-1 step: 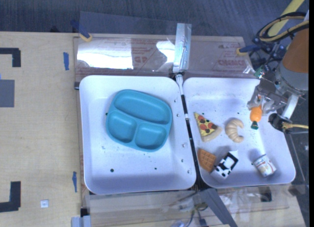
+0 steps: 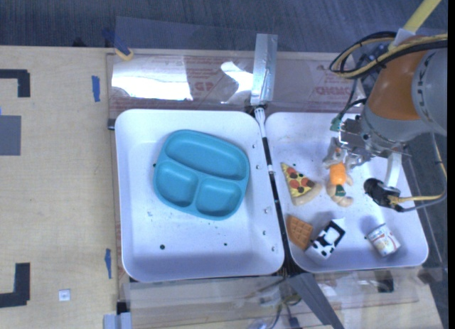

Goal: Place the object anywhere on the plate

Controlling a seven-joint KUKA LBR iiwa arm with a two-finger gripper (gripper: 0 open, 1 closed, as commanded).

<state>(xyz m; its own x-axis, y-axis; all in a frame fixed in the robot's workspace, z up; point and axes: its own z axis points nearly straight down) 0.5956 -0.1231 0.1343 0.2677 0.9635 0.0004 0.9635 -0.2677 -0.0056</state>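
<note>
We see our gripper low in the right bin, its grip impossible to judge, just above a glossy orange toy, while the smooth blue three-compartment plate lies in the left bin.

Plate: blue, three compartments, one long section along its upper side and two smaller ones below. It lies flat and slightly rotated in the left bin, left of centre frame.

Object: a small orange toy with a pale and green lower end, lying in the right bin, right of centre frame, directly under the gripper tip. Whether it is touched or gripped cannot be determined. It sits just right of a pizza slice toy.
</note>
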